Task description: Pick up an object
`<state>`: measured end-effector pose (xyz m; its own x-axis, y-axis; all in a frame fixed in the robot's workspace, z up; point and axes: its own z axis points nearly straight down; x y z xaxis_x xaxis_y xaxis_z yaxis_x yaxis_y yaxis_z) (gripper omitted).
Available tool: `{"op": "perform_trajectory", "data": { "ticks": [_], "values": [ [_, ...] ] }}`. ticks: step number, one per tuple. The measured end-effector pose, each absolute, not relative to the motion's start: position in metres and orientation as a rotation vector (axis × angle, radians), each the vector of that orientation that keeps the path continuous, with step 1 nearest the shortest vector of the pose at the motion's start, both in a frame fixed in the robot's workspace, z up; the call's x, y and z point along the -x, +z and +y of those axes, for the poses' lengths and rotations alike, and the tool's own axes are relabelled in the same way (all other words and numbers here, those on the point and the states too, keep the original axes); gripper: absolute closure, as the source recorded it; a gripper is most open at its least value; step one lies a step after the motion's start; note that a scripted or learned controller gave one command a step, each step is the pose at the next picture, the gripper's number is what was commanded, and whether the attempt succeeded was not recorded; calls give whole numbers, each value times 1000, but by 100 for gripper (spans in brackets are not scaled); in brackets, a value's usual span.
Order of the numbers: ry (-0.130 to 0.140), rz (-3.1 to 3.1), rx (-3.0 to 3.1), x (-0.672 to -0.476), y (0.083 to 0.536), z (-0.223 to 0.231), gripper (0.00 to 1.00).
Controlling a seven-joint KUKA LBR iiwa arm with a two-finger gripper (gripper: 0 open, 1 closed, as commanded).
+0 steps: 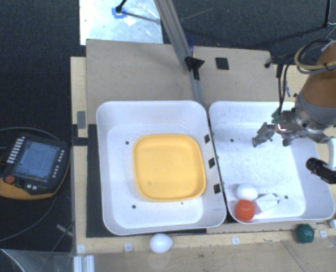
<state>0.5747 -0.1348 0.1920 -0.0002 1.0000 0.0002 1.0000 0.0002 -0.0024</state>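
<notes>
Roughly, gripper outward:

Gripper: gripper (pixel 274 134) hangs over the upper middle of the right bin (pixel 227 152); fingers spread apart, nothing between them.

Arm: grey, orange band above the wrist, reaching in from the far side of the right bin.

Nearest targets: white ball (pixel 247 192) and red ball (pixel 245 209), touching or nearly so, in the right bin's lower corner by the wall it shares with the left bin; well apart from the gripper.

Beside them: a small white-and-clear piece (pixel 268 202) just beyond the red ball, toward the right bin's middle; too small to identify.

Handling, judged: both balls look light, smooth and round, so likely to roll or squirt out of a pinch; hardness can't be told.

Where to grip, judged: straddle one ball across its widest part from above; the bin wall and the neighbouring ball crowd the fingers, so the white ball's open side looks easier.

Left of the right bin: left bin (pixel 111 152) holding a yellow plate (pixel 169 166), flat and wide, poor for a pinch except at its rim.

Below the right bin: white egg shape (pixel 161 242) and dark green ball (pixel 304 233) on the bench.
</notes>
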Motion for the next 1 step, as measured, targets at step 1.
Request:
{"op": "perform_trajectory", "data": {
  "ticks": [1],
  "values": [
    [4, -2219, 2219, -576, 131, -131, 0]
  ]
}}
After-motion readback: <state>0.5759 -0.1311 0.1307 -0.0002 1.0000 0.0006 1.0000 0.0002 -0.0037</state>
